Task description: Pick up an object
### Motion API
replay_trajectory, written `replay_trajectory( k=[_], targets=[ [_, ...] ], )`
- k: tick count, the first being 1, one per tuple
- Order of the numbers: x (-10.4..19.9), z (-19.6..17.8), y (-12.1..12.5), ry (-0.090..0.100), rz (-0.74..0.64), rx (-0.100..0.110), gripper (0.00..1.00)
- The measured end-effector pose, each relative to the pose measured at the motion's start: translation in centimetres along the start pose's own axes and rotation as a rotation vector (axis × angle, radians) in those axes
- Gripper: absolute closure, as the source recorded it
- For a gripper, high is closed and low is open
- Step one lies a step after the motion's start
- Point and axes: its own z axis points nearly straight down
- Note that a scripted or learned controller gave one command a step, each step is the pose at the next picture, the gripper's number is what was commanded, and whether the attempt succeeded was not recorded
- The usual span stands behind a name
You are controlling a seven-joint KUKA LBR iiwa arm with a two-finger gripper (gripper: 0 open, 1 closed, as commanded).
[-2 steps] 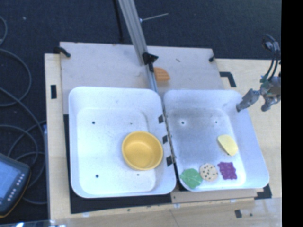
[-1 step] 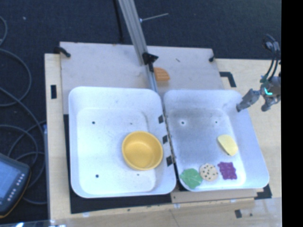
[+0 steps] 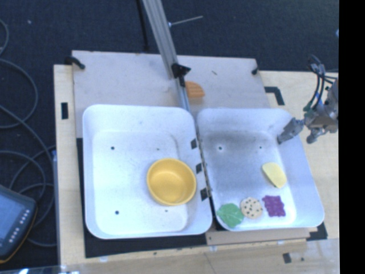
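Three small things sit along the near edge of the right bin [image 3: 296, 153]: a green round piece [image 3: 230, 214], a spotted cookie [image 3: 250, 208] and a purple piece [image 3: 274, 205]. Just past them lies a yellow piece [image 3: 274, 174]. Left, a yellow bowl [image 3: 171, 181] sits in the left bin [image 3: 108, 130]. Farther right, the gripper [image 3: 301, 132] hangs over the bin's far right edge, fingers apart, holding nothing, well apart from the yellow piece.
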Motion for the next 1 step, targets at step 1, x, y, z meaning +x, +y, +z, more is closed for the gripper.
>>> replay_trajectory(
  k=[1],
  targets=[
    [0.11,4.26,-0.26,0.001,0.002,0.001,0.0]
  ],
)
